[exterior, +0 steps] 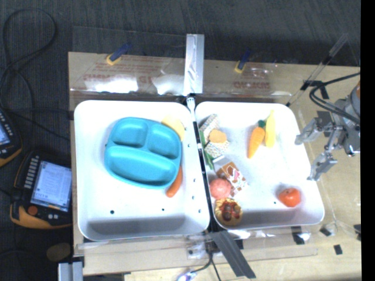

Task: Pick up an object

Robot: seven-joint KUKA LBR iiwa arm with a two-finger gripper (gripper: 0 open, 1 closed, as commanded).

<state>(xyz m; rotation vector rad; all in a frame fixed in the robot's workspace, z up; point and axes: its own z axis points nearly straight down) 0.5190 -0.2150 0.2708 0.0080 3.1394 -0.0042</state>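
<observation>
My gripper (315, 152) hangs at the right rim of the right bin (293, 113), outside its wall, open with nothing between its fingers. Inside that bin lie an orange carrot (255, 140) with a yellow piece (269, 128) beside it, and a red tomato (289, 196) near the front right corner, the closest item to the gripper. Along the bin's left side sit a pink-red round fruit (220, 187), a small printed box (234, 175), a dark muffin-like item (228, 211) and a patterned packet (212, 138).
The left bin (94, 215) holds a blue divided tray (143, 151), a yellow item (174, 125) at the tray's back right and an orange stick-shaped item (174, 184) at its front right. A metal divider (194, 63) stands behind the two bins.
</observation>
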